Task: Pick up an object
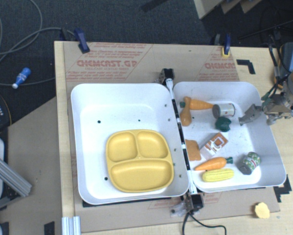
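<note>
The gripper (250, 114) is hanging over the right edge of the right bin (263, 131), reaching in from the right side. I cannot tell from this view how it is set, and I see nothing in it.

The right bin is holding many small things. At the far left of this bin a carrot (201, 104) is lying, and just beside it a brown bottle (186, 116) is lying along the left wall. To the right of the carrot a metal can (223, 110) is resting on its side, and a dark green vegetable (223, 124) is sitting just near it. In the middle, a small box (217, 143) is lying tilted, and a brown slice (192, 150) is lying to its left. Nearer, a second carrot (213, 163) and a corn cob (217, 176) are lying side by side, almost touching. A small jar (249, 162) is lying at the near right corner.

The left bin (87, 131) is holding a yellow divided plate (139, 160) in its near part.

On the bench, near the right corner, a yellow piece (261, 210) is lying outside the bins.
</note>
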`<state>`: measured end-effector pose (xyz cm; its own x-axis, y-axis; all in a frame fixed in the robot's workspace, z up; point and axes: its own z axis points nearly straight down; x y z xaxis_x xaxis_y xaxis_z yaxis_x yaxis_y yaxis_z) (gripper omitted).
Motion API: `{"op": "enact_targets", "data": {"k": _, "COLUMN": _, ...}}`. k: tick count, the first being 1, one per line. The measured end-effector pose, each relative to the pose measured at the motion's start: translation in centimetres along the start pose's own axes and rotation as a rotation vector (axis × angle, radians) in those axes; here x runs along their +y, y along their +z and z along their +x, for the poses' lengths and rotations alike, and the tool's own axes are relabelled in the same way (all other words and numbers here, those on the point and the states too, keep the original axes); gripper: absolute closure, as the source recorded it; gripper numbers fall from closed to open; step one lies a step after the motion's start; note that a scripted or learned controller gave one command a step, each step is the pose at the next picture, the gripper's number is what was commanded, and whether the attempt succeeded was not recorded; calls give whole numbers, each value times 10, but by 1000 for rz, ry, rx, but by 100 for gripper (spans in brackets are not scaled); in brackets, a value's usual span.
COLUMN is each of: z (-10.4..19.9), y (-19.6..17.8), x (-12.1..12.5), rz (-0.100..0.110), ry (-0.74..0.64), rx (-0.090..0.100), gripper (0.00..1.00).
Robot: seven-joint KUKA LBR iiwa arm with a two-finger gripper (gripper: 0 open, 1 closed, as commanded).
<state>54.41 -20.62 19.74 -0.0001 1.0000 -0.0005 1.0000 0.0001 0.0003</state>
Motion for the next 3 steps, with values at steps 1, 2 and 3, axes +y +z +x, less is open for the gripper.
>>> {"op": "enact_targets", "data": {"k": 1, "z": 45, "y": 82, "x": 49, "rz": 6, "ry": -6, "rx": 5, "gripper": 0}}
{"op": "enact_targets", "data": {"k": 2, "z": 58, "y": 115, "x": 35, "rz": 6, "ry": -1, "rx": 3, "gripper": 0}}
{"op": "enact_targets", "data": {"k": 3, "z": 55, "y": 112, "x": 73, "rz": -4, "ry": -2, "rx": -1, "gripper": 0}}
